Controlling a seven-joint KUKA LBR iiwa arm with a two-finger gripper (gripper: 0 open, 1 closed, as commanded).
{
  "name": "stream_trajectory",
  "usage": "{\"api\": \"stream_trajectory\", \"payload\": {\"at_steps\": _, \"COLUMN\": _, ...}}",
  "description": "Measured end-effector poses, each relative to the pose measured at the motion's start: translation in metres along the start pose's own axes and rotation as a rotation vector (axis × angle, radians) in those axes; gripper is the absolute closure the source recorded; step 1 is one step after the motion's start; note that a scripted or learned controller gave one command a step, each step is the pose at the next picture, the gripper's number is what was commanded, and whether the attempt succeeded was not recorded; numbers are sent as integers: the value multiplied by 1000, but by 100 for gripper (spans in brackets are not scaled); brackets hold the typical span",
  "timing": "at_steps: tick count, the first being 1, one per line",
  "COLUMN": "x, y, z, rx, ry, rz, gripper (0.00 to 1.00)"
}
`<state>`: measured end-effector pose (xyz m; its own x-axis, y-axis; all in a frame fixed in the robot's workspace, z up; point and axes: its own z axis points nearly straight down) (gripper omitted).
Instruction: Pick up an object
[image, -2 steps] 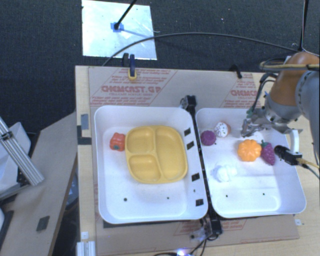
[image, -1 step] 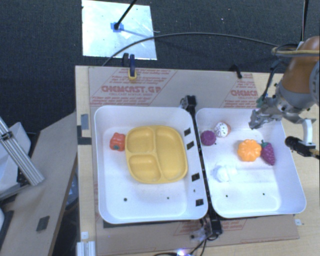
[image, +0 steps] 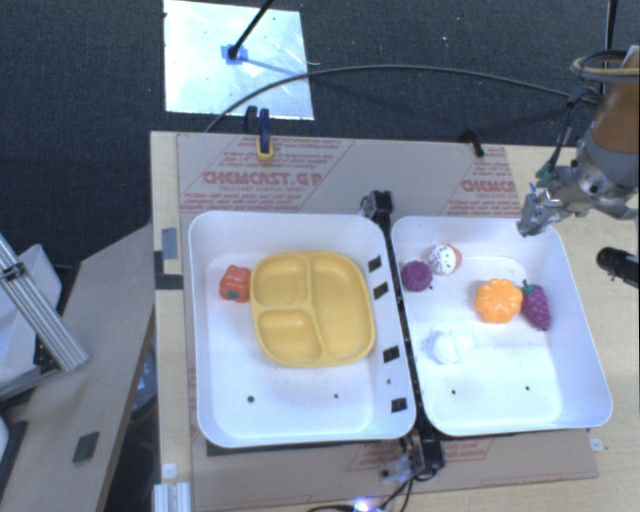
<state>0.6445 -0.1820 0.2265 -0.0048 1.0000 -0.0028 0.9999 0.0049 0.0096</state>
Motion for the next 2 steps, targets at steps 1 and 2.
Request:
{"api": "stream_trajectory", "payload": {"at_steps": 1, "x": 0, "y": 1, "z": 0, "rx": 6, "ry": 2, "rz": -1, "gripper": 100}}
{"api": "stream_trajectory", "payload": {"at_steps": 2, "x": 49, "y": 4, "z": 9, "rx": 8, "ry": 4, "rz": -4, "gripper": 100}}
